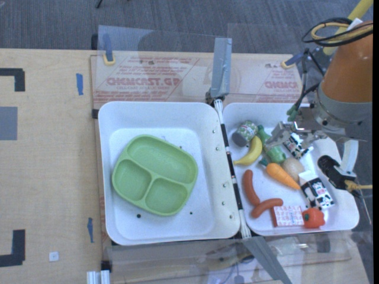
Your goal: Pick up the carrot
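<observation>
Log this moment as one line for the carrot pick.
task: pick carrot | carrot: lying in right bin, beside banana | hand: above bin's upper part, not on carrot | status: not picked

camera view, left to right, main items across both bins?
Green divided plate → banana → carrot → tomato. The end effector hangs over the right bin's far side, above the carrot.

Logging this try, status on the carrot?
Gripper above right bin, holding nothing seen. Carrot lying free. Banana, sausages close by.
</observation>
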Action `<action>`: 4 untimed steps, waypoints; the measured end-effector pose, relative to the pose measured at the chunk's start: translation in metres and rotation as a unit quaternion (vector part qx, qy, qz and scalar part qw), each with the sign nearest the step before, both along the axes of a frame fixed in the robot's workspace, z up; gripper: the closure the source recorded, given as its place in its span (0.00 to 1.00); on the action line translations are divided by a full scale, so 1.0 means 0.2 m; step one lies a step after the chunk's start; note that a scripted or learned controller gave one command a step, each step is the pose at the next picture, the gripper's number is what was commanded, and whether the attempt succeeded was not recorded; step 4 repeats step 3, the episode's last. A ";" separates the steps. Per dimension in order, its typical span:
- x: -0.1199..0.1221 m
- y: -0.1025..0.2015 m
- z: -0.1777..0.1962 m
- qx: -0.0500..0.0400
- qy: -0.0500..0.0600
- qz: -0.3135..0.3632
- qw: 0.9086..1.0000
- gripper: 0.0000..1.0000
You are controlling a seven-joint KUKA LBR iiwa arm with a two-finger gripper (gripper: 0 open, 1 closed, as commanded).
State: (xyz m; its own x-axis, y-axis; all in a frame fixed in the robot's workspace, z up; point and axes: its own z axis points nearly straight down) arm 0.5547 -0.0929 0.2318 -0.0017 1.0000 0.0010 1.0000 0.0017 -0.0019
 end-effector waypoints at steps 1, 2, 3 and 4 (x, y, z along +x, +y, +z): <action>-0.10 -0.01 -0.63 -0.001 -0.004 -0.045 0.999 0.00; -0.11 -0.01 -0.59 -0.001 -0.003 -0.047 0.999 1.00; -0.05 0.19 -0.02 0.000 -0.005 -0.085 0.996 1.00; -0.05 0.19 -0.02 0.000 -0.005 -0.085 0.996 1.00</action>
